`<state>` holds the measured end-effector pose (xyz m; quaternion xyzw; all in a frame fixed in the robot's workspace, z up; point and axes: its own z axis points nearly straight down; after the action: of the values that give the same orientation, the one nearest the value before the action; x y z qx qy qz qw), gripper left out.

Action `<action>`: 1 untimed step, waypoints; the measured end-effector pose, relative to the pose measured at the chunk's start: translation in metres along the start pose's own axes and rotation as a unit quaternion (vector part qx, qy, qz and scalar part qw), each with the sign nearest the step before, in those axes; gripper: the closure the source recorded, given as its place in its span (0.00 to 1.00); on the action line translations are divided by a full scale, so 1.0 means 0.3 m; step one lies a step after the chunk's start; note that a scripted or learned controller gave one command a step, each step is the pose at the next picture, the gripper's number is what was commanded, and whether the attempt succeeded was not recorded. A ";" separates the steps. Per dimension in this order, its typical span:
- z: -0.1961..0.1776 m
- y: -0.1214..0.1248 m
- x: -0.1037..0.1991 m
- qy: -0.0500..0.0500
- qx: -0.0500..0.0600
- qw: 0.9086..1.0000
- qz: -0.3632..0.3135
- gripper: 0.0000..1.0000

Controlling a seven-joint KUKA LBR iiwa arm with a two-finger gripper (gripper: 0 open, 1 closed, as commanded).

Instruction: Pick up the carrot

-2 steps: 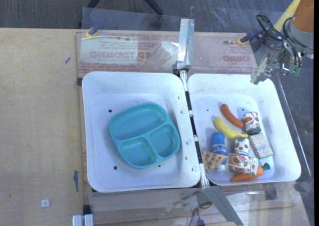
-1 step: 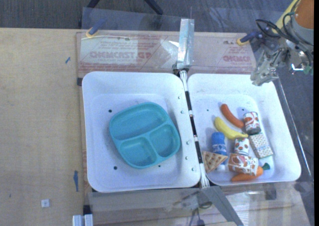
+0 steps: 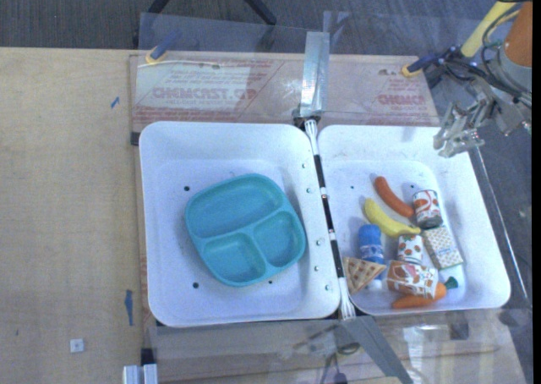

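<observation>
Orange carrot [image 3: 418, 298]: near edge of right bin [image 3: 490, 230], crowded by cartons [image 3: 412, 277]. Gripper [image 3: 456, 141]: over far right rim, finger state cannot be told, open room beneath.

Tray [image 3: 245, 228] in left bin [image 3: 161, 289]; carrot [image 3: 420, 298] seemingly at right bin [image 3: 490, 243] front.

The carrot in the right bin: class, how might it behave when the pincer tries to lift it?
The carrot looks like a moulded toy, so probably stiff and light. Its tapered, rounded form may roll or slip. It lies along the bin's near wall against a carton, so neighbours may shift. The pincer hangs over the far right corner.
</observation>
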<state>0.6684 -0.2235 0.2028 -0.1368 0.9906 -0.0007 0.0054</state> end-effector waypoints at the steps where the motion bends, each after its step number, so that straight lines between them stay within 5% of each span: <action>1: -0.184 0.095 -0.031 0.000 0.000 1.000 0.014 1.00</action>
<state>0.6690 -0.1935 0.2578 -0.1231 0.9924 -0.0004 0.0057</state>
